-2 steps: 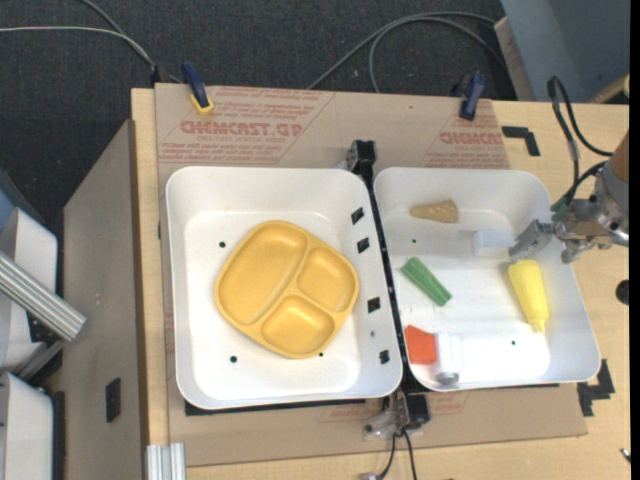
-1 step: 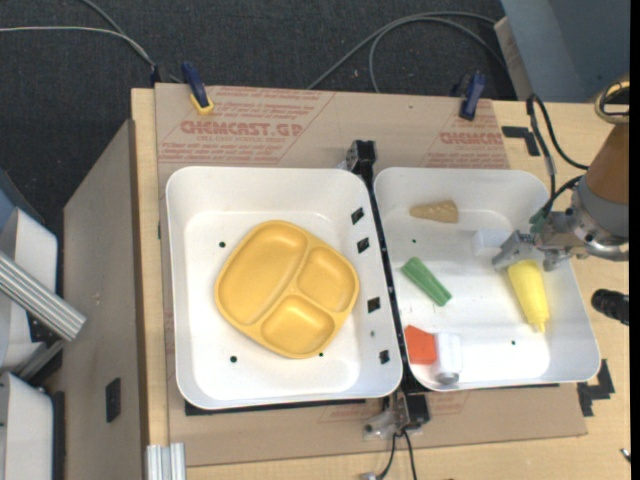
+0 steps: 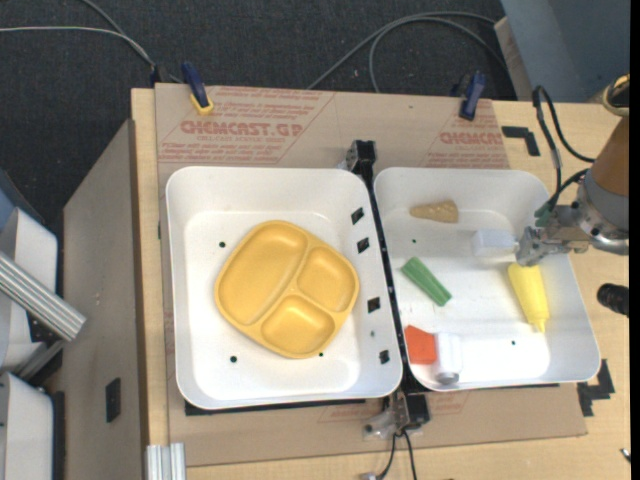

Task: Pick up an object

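Camera view, from above at a slant. Two shallow white bins sit side by side on the table, which is covered with printed brown board. The left bin holds a yellow divided plate near its middle, with bare white floor on every side of it up to the bin walls. The right bin holds several small things: a tan piece near the far wall, a green block lying tilted towards the left side, an orange block at the near left corner just beside a white piece, a pale translucent piece right of centre, and a yellow bottle lying lengthwise near the right wall. The middle and near right of this bin's floor are bare. The arm reaches in from the right, over the right wall. The gripper hangs just above the far end of the yellow bottle and beside the pale piece; whether it is open, closed or holding anything cannot be told. Two clamps, one blue and yellow and one blue, grip the board's far edge.
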Action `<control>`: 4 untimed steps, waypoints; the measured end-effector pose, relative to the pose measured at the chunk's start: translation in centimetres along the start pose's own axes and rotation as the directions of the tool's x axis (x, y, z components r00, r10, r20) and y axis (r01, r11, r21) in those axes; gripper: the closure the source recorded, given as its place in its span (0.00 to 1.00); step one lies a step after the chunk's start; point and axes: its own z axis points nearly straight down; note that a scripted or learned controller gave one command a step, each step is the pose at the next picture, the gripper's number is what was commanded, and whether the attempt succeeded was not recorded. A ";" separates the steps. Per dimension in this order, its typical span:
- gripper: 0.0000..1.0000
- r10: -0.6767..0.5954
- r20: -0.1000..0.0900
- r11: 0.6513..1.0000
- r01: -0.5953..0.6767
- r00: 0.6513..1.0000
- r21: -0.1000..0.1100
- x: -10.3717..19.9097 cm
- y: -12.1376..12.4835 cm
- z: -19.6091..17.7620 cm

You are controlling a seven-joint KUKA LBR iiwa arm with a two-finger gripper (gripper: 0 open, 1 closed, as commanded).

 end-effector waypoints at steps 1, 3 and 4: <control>1.00 -0.002 0.003 1.000 0.002 1.000 -0.004 0.9 0.6 -5.1; 1.00 -0.005 -0.001 1.000 0.005 1.000 0.003 6.7 1.4 -10.0; 1.00 -0.007 -0.001 1.000 0.007 1.000 -0.001 12.3 3.0 -10.6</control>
